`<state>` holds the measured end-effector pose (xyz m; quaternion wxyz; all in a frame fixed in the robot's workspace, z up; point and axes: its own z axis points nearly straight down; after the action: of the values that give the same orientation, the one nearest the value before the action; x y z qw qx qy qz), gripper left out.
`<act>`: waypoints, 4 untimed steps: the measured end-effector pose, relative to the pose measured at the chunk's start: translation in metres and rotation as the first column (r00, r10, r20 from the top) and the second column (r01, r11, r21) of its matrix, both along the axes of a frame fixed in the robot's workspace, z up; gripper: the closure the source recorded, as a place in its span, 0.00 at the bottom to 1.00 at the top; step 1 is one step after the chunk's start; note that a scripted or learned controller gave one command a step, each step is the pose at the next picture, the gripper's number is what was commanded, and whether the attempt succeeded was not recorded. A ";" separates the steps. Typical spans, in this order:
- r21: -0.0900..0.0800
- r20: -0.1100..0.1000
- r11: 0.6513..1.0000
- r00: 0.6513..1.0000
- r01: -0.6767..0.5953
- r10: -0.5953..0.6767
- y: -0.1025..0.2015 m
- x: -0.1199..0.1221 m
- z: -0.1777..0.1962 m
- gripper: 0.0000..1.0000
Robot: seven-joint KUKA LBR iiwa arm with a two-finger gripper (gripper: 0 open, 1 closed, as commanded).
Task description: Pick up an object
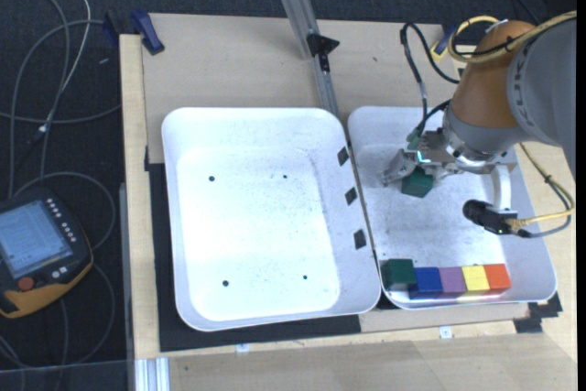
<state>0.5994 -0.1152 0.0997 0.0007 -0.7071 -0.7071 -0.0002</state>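
Camera view, looking down at a slant on a pale wooden tabletop [229,59] that carries two shallow white bins side by side. The grey arm [540,87], with an orange band above its wrist, reaches in from the right over the right bin [403,224]. Its end effector [414,171] points down into the upper middle of that bin, and a dark green block [417,186] sits between its fingers, clamped there just above or on the bin floor; which of the two cannot be told. Along the near edge of the right bin lies a row of blocks touching one another: green [397,273], blue [427,280], purple [452,278], yellow [474,276] and orange [496,276]. The left bin [183,197] shows a bare speckled floor. A handheld control pendant [32,243] rests on the dark floor at far left, among cables.
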 end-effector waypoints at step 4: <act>-0.002 0.002 1.000 1.000 0.002 -0.002 0.121 0.021 0.100 1.00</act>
<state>0.6200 0.0060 0.1994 -0.0010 -0.7078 -0.7064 -0.0002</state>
